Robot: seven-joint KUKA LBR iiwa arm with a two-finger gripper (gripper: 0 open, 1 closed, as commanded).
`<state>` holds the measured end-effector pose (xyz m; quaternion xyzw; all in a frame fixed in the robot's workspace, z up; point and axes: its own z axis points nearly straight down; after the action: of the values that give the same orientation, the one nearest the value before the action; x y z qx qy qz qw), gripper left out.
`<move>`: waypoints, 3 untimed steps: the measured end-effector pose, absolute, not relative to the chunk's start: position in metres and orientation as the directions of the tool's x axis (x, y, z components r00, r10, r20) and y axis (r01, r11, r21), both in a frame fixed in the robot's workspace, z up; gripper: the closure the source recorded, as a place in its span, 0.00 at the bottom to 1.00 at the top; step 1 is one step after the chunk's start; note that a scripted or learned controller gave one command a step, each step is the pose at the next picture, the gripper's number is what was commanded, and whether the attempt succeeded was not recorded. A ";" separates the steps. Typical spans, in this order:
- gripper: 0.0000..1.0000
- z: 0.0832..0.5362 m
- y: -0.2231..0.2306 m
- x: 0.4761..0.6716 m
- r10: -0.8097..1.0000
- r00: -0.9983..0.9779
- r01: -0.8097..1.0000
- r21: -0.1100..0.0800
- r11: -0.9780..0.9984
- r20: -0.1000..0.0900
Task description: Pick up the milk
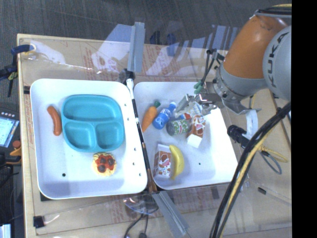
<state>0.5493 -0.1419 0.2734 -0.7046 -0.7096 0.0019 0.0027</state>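
Note:
The milk is a small white carton with red print, lying tilted in the right bin near its middle right. A green-grey can touches its left side. My gripper hangs just above and behind the milk and the can, at the far right part of this bin. Nothing is visibly held in it. The grey arm with its orange band comes in from the upper right.
Also in the right bin are a carrot, a blue bottle, a banana and a brown-red carton. The left bin holds a blue divided tray, a sausage and a small pizza. Black cables run along the right side.

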 end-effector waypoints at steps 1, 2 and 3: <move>0.00 0.207 -0.211 0.569 0.999 -0.038 0.999 -0.007 0.038 0.000; 0.00 0.124 -0.209 0.561 1.000 -0.021 1.000 -0.005 0.021 0.000; 1.00 0.133 -0.210 0.561 1.000 -0.024 1.000 -0.008 0.024 0.000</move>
<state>0.5606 -0.2097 0.1332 -0.6985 -0.7156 0.0026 0.0028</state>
